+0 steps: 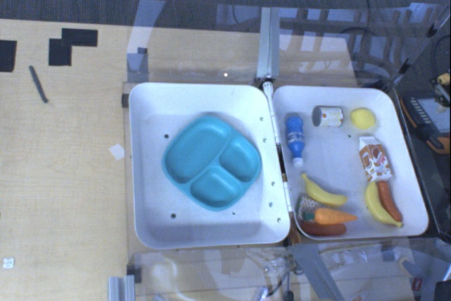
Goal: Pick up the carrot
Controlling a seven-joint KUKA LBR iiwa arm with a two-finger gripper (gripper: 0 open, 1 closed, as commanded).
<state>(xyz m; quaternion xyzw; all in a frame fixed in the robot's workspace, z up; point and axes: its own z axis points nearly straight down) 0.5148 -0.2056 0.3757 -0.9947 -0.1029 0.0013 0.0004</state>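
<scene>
Orange and tapered, the carrot [333, 216] lies at about seven o'clock in the right bin [402, 125], resting against a reddish sausage-like item [325, 228] below it and just under a banana [323, 190]. At nine o'clock from it, the left bin [144, 173] holds a blue divided plate [212, 162]. Whether the claw is released or clenched cannot be told.
</scene>
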